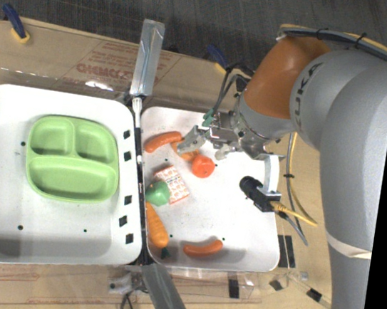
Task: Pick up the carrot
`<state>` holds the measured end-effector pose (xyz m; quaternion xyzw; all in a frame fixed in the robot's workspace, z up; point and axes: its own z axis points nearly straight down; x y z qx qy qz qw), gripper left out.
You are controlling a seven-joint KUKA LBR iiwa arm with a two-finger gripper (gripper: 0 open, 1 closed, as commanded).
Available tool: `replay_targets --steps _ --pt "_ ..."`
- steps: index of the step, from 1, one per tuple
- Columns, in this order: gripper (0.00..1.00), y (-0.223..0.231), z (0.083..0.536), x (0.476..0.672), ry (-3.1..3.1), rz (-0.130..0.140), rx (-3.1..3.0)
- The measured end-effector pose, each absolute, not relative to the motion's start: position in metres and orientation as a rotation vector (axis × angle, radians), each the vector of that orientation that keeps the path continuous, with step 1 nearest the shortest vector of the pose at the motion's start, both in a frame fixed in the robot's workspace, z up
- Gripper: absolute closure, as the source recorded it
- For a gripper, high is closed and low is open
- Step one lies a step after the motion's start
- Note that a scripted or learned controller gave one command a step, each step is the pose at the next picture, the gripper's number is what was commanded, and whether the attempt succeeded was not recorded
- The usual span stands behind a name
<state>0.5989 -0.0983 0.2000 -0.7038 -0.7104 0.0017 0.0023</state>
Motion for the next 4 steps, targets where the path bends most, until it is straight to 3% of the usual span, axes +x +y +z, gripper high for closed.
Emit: replay_targets --steps 1,2,3,4 --pt "0.00 -0.136 0.114 0.616 -2.517 0.004 -1.871" --pt "0.00 -0.127 0.103 0.596 -2.894 -0.006 -1.244" --pt "0.00 -0.105 0.230 0.583 -3.055 0.001 -0.748" --pt "1.00 -0.105 0.240 0.584 -3.058 0.002 -0.743"
